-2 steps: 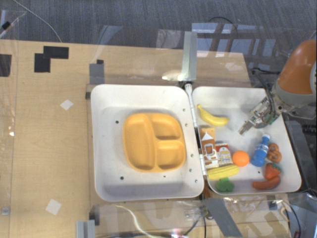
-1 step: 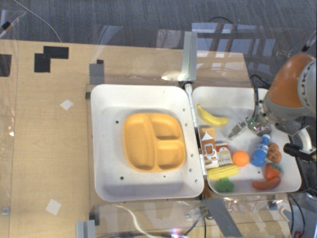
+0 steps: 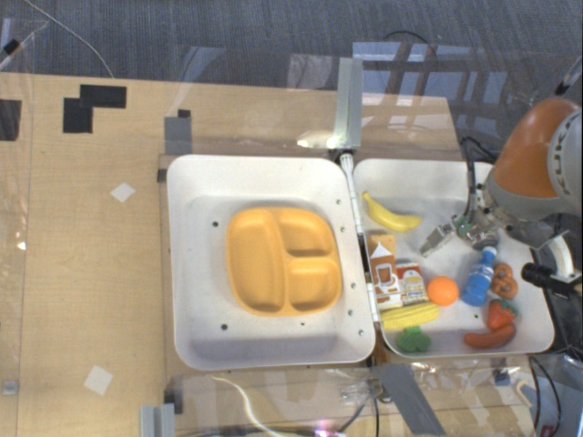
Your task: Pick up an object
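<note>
We look down on a pale wooden bench with black blocky marks near its far left corner, and grey ribbed carpet beyond it. Two shallow white bins sit side by side, rims touching along a metal strip.

The left bin holds a yellow plastic tray, smooth and rounded, moulded into three compartments.

The right bin is crowded. A banana lies toward the far left. Below it a small printed carton stands over a flat pack. An ear of corn lies near the front, a knobbly green broccoli just in front of it. An orange ball rests mid-bin; to its right lies a blue bottle with a white cap, then a brown figure, a red pepper and a red sausage shape.

The grey arm with its orange band reaches in from the right. Its gripper hangs low over the bin between banana and bottle, one metal finger pointing left. We cannot tell how far it is open, and we see nothing in it.
</note>
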